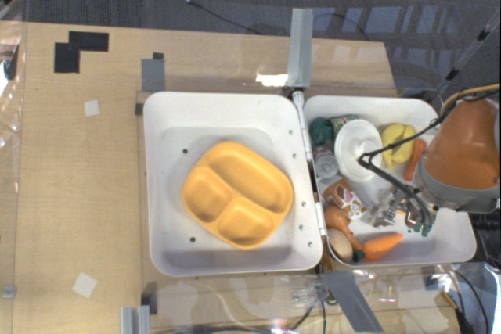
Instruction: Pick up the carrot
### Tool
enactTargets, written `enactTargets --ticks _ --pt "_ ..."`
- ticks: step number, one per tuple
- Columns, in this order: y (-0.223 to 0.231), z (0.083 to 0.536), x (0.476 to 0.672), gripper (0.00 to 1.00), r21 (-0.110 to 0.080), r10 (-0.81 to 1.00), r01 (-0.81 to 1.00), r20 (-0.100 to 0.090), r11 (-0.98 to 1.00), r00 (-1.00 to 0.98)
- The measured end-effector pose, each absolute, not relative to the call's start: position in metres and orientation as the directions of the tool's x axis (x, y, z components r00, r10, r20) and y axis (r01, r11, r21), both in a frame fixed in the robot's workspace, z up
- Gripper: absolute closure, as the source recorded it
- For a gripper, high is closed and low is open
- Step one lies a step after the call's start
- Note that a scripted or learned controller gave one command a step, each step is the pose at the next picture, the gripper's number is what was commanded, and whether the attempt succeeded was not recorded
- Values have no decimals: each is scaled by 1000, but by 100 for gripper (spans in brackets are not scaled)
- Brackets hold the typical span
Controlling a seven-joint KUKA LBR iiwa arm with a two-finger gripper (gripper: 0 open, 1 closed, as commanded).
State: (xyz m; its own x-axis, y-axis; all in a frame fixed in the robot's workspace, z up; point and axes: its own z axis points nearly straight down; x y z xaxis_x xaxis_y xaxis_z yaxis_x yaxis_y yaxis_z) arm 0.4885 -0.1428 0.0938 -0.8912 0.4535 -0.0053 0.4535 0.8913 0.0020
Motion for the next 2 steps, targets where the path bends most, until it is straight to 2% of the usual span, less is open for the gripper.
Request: enactTargets --ticks 1,2 --pt "-104 96 490 100 4 586 586 -11 810 -810" --pt "-103 102 490 100 3 552 552 -10 834 -834"
